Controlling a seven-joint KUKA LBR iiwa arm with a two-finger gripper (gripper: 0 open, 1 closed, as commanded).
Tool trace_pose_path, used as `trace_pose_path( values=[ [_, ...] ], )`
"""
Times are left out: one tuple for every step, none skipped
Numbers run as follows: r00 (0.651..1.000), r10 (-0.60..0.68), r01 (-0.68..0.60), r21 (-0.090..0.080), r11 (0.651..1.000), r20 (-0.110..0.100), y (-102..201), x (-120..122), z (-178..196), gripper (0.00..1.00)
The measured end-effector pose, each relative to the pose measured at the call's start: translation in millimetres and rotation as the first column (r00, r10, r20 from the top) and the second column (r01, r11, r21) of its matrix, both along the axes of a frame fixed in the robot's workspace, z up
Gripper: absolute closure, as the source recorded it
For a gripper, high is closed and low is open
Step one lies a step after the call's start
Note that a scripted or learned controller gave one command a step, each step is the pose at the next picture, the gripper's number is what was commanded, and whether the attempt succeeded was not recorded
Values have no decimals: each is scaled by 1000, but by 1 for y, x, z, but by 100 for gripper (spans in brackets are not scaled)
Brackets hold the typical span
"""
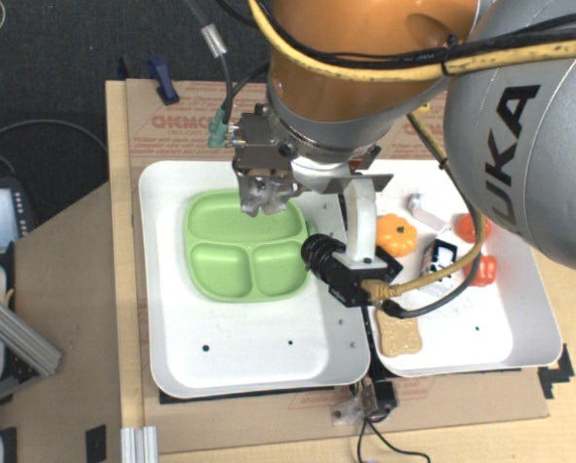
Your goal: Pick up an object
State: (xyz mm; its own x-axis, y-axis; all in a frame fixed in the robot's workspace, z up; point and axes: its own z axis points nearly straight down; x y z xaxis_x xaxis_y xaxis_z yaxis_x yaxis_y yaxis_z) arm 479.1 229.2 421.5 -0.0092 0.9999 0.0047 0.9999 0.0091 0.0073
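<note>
Closest candidate for the pick looks like the light green plastic divided tray w/ three compartments [244,249], lying flat in the left shallow white bin [172,336], upper-middle of it, nothing on it afaict. The metal two-finger gripper [261,199] sits right at the tray's far rim, over the big top compartment, tips at or just above the plastic; can't say if they actually touch. Whether the pincer is open or closed, I honestly can't tell, the wrist block hides the gap and it's too blurry. So nothing is lifted: the tray is flat on the bin floor, no object visibly gripped. Imo the task is at the reach/descend stage, w/ grasp and lift both left to do. Moving outward: the right white bin [519,345] holds a small orange pumpkin-shaped toy [397,233], a red rounded piece [482,268], a tan speckled slice like bread [399,334] near the front edge, plus a small black-and-white item [442,256] btw them. All of that is well apart from the gripper, partly behind the black cable bundle [341,270] hanging off the arm.
</note>
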Motion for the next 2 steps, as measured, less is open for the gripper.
trace_pose_path(
  values=[
    [1000, -15, 15, -11, 1000, -19, -45, 2, -114, 100],
    [1000, -17, 17, -3, 1000, 5, -122, 1, -10, 100]
  ],
)
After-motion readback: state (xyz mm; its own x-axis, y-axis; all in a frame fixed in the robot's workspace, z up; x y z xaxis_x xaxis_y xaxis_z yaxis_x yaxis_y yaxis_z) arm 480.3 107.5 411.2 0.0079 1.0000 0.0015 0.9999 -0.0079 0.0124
